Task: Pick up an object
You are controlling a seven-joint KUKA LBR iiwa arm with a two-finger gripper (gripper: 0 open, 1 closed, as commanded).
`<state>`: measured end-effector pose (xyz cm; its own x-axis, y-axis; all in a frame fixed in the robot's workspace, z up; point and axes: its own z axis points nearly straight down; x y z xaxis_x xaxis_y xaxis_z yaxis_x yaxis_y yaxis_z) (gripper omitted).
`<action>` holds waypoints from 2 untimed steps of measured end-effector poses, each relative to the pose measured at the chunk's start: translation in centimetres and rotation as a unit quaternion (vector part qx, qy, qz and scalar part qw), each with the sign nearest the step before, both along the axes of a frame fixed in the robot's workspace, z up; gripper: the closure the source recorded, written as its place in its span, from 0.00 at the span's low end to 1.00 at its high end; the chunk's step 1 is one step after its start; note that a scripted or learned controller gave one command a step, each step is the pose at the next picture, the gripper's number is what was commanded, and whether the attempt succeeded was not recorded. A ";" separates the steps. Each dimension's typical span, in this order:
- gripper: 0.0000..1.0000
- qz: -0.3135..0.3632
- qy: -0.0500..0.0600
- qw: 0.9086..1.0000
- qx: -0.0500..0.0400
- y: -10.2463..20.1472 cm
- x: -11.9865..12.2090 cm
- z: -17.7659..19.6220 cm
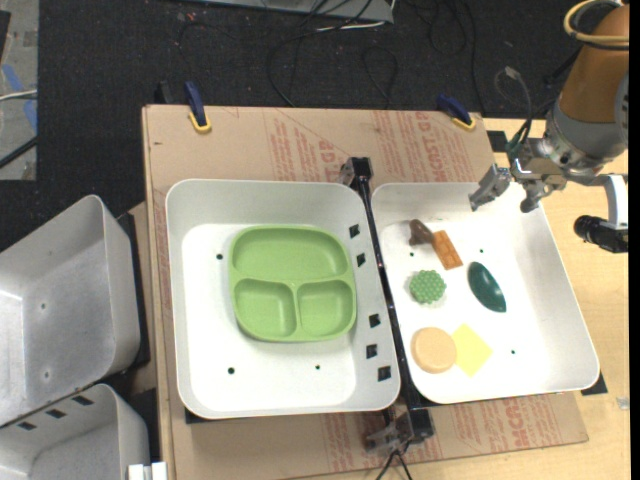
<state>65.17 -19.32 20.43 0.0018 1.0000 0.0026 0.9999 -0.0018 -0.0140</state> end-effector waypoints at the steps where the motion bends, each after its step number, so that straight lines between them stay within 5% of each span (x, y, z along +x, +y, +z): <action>1: 0.00 0.002 -0.007 1.000 -0.002 0.1 0.3 1.0; 2: 0.00 0.001 -0.006 1.000 -0.002 -0.5 0.6 -3.5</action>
